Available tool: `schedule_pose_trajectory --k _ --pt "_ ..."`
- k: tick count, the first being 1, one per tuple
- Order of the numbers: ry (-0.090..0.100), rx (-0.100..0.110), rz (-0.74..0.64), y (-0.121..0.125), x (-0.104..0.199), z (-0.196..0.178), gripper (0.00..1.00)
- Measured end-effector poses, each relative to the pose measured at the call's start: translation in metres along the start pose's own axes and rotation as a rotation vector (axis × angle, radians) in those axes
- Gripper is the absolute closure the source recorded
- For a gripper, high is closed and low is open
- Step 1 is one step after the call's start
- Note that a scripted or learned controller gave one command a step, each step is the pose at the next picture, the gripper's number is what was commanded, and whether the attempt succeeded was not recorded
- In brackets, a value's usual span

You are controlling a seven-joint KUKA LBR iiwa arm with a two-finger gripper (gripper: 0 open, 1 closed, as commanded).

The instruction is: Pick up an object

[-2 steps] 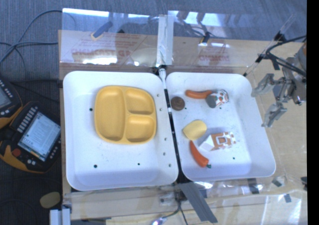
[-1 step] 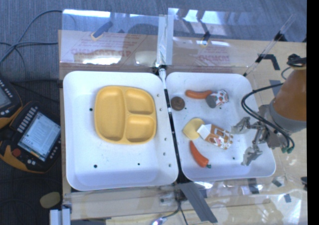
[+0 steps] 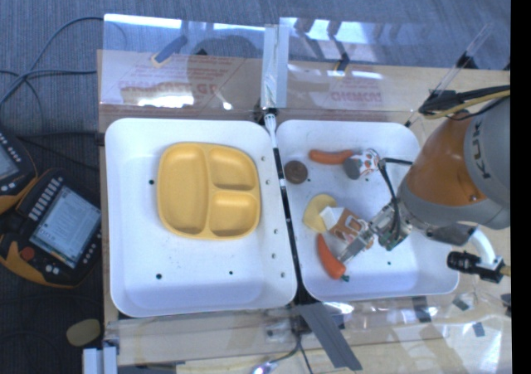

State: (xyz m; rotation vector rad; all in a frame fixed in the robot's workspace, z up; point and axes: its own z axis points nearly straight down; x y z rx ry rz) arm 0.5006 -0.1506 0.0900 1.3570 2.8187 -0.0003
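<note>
Grey carpet surrounds my bench, where two shallow white bins sit side by side behind a low clear wall. From the camera overhead, the left bin (image 3: pixel 133 281) holds a yellow divided tray (image 3: pixel 209 190), and the right bin (image 3: pixel 431 285) holds the small things I might lift. My gripper (image 3: pixel 355 241) is low in that right bin, near its middle, tilted toward an orange carrot (image 3: pixel 331 257) that lies slanted just below and left of my tips. My fingers (image 3: pixel 348 231) look slightly spread, with a small brown-and-white piece lying at or between them, though I cannot tell whether I truly grip it. A pale yellow wedge (image 3: pixel 316 211) sits just beside my tips on the left; a second carrot (image 3: pixel 331 157), a grey-and-white lump (image 3: pixel 362 164) and a brown disc (image 3: pixel 294 171) lie farther up the bin, well apart from me. To do this well, I judge I should center one item squarely between the fingers, press straight down, close firmly, then rise vertically. Open floor lies to my right and below; the divider between bins is near on the left, so I should avoid sweeping that way.
</note>
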Motion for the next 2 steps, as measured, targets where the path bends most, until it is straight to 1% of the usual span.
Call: schedule_pose_trajectory --k 1,2 --pt "-0.002 0.002 -0.002 0.001 -0.001 -0.010 1.00" --pt "0.011 0.005 -0.151 0.054 0.092 -0.095 1.00"
